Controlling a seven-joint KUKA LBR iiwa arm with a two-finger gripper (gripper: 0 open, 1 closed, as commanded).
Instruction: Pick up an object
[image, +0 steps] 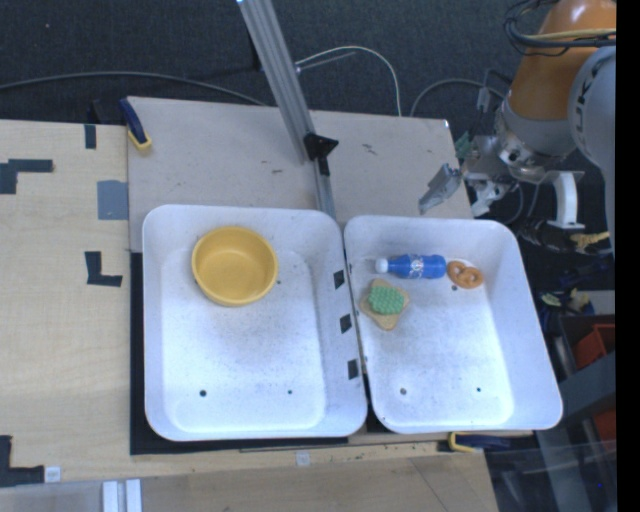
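Observation:
The right bin (520, 330) holds a small blue bottle (417, 266) lying on its side with its white cap to the left. A brown pretzel-shaped piece (464, 274) touches the bottle's right end. A green-topped tan sponge (385, 302) lies just below the bottle. In the left bin (170, 380) sits a yellow bowl (235, 264), upright. My gripper (458, 196) hangs above the back rim of the right bin, behind and to the right of the bottle. It is open, with nothing between its fingers.
A slanted grey metal pole (290, 85) crosses the bench behind the bins and ends at a black clamp (320, 147) near where the bins meet. Cables and dark equipment crowd the right side. Bare bench board lies to the left and behind.

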